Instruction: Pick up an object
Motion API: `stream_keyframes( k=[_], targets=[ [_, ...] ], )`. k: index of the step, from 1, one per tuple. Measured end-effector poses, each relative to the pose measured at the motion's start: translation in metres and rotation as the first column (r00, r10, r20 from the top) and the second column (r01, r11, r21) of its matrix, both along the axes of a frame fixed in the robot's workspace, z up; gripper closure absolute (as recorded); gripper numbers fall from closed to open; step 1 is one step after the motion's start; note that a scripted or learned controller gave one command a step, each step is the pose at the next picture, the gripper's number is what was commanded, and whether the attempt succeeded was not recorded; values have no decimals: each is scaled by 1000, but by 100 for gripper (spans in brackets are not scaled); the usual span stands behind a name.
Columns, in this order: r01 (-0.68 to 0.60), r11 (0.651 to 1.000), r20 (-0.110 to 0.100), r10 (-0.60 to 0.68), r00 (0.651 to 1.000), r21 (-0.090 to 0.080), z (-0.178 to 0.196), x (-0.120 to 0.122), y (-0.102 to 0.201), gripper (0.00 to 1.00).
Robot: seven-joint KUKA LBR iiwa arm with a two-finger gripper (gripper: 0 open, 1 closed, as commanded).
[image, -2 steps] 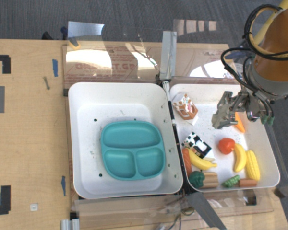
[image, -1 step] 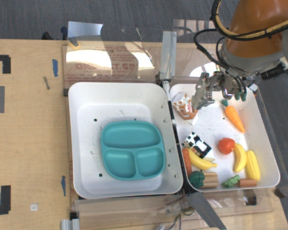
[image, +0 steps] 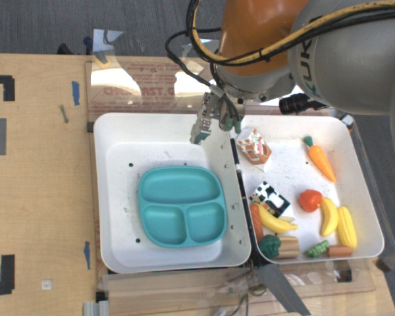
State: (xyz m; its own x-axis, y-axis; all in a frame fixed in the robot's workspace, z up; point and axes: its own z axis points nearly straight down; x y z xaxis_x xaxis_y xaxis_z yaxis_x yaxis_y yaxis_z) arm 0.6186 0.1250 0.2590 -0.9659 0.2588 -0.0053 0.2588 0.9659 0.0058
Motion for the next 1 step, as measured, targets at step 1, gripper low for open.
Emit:
stream_keyframes(
  k=[1],
  targets=[
    [-480, 877, -6, 480, 877, -5, -28, -12, -78, 100]
  ],
)
